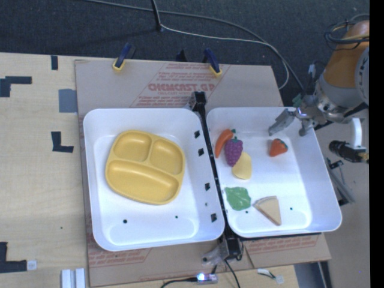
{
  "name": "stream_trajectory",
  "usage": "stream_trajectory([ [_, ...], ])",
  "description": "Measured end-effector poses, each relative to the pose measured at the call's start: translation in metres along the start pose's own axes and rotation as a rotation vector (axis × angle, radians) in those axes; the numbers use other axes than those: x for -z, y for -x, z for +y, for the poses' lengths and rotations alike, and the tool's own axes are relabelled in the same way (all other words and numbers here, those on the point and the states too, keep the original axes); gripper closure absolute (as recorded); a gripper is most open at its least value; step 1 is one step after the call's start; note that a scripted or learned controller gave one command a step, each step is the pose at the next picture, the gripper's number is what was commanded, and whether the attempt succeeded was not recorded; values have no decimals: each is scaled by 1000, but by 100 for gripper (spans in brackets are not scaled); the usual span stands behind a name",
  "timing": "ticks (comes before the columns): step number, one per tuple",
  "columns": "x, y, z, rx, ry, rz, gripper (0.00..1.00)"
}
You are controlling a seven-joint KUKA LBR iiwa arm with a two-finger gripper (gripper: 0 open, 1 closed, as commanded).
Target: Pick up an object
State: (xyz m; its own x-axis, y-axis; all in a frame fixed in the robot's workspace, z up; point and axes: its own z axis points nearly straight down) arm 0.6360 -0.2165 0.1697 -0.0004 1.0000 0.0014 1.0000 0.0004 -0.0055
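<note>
Slanted overhead view of both bins [96,161]

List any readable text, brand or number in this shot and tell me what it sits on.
"CHEMCAST G.P." in red, on the cardboard sheet under the two bins, just behind them.
More red print in smaller lines around that word on the same sheet: too blurred to read.
Red print on the sheet's front edge, below the left bin: too small to read.
No text is readable on the yellow tray or the toy foods.

Even, fairly bright overhead light leaves the two white bins [150,233] nearly glare-washed with soft, short shadows under the toy food, while the whole frame is low-resolution and mildly soft, the dark floor [72,17] looking grainy.
</note>
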Motion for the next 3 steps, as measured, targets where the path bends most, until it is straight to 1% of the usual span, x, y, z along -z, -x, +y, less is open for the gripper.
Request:
stream_trajectory([
  [1, -52, 4, -10, 0, 1, 0, 0],
  [2, -38, 4, -8, 1, 7, -2, 100],
  [3, 5, 1, -9, 0, 9, -2, 100],
])
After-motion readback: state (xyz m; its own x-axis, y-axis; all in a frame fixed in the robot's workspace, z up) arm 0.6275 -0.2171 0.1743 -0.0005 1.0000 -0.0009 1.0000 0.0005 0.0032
